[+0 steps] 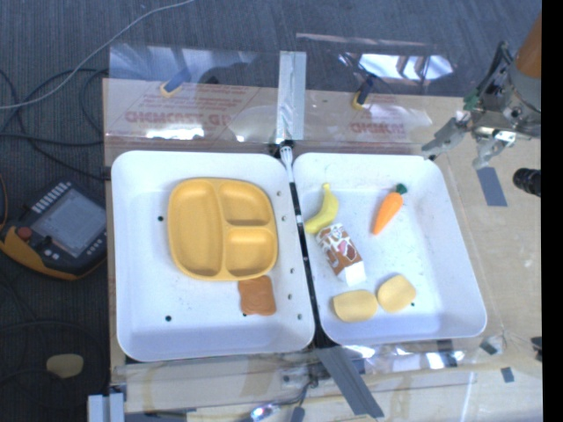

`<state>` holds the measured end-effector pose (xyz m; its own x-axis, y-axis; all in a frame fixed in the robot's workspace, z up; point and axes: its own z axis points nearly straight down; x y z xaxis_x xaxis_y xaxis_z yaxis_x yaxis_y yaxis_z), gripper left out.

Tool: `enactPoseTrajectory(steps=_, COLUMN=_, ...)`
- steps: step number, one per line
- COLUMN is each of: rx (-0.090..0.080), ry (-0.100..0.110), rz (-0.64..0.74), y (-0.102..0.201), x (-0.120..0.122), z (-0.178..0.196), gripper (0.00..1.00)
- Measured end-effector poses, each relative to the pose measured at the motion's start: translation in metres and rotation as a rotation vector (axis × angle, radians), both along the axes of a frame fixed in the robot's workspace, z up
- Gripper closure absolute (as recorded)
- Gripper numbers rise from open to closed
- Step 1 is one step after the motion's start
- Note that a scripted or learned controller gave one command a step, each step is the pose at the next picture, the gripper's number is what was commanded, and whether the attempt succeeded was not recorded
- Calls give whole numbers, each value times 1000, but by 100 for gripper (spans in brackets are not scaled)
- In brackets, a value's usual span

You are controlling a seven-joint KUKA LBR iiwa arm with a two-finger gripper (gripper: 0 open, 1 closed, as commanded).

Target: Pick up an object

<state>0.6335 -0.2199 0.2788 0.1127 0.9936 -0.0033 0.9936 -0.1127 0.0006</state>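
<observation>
Early stage of the pick: nothing lifted, everything lying loose in the bins. Gripper parked past the upper right corner of the right bin, over the counter, well apart from every object; jaws spread wide, holding nothing. In the right bin: banana near the left wall, small bottle just below it, carrot toward the middle, two yellow lumps side by side near the front wall. In the left bin: yellow divided plate, with a brown toast-like piece touching its lower edge. Done so far, judging from the layout: nothing. Left to do: choose a target (carrot nearest the arm, lying clear of its neighbours), travel over it, descend, close, lift
</observation>
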Motion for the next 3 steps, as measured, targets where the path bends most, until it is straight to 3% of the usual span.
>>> enactPoseTrajectory(steps=1, rx=0, ry=4, rz=30, y=4, x=35, z=-109, gripper=0)
enactPoseTrajectory(steps=2, rx=4, ry=0, rz=10, y=21, x=5, z=-185, gripper=0)
enactPoseTrajectory(steps=3, rx=5, ry=1, rz=11, y=22, x=5, z=-177, gripper=100)
